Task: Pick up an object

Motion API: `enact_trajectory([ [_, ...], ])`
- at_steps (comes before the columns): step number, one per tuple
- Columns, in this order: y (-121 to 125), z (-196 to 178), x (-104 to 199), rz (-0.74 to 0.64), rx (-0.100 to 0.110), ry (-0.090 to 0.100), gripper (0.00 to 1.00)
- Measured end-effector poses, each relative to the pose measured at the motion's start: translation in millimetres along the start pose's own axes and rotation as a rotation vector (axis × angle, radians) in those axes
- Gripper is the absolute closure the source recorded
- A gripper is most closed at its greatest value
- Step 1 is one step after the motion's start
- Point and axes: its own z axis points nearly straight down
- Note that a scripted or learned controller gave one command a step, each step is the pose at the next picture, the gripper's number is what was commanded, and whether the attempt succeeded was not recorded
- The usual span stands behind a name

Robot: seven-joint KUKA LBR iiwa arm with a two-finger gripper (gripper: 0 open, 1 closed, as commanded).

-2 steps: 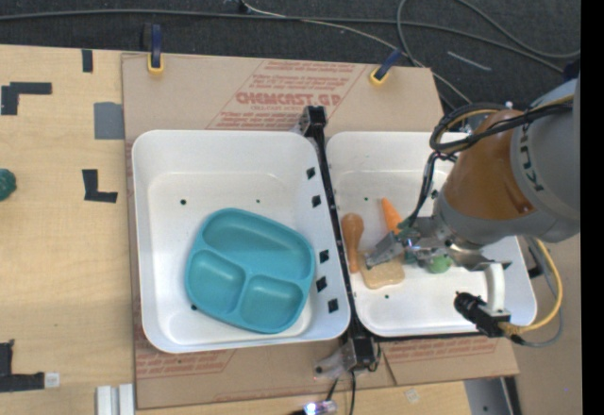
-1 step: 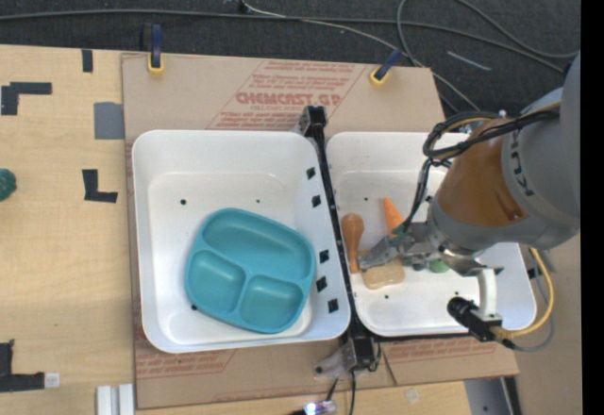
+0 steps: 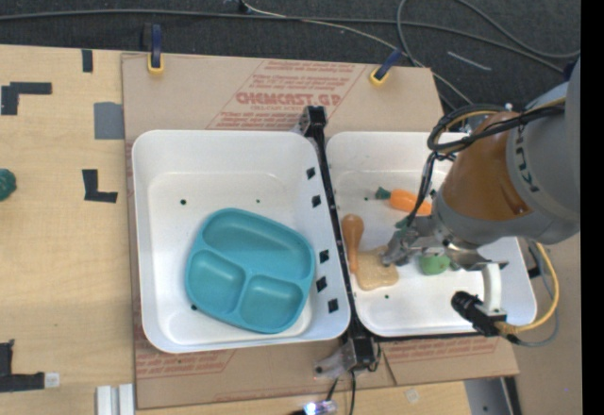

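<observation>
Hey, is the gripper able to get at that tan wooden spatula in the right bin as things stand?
Probably yes: the gripper hangs right beside the spatula, with nothing lying over it.

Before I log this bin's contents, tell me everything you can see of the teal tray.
The tray is teal, smooth like plastic, a rounded rectangle with three compartments: one long, two smaller. It lies flat and turned askew on the floor of the left bin, toward its near right corner. Nothing shows in its compartments, and only the bin touches it.
</observation>
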Motion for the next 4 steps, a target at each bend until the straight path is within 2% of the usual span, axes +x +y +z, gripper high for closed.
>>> enact_trajectory([
  [1,4,-62,5,-0.003,0.005,0.002,1.0],
  [3,5,-146,3,-0.002,0.006,0.002,1.0],
  [4,18,-151,60,-0.007,0.01,0.004,1.0],
])
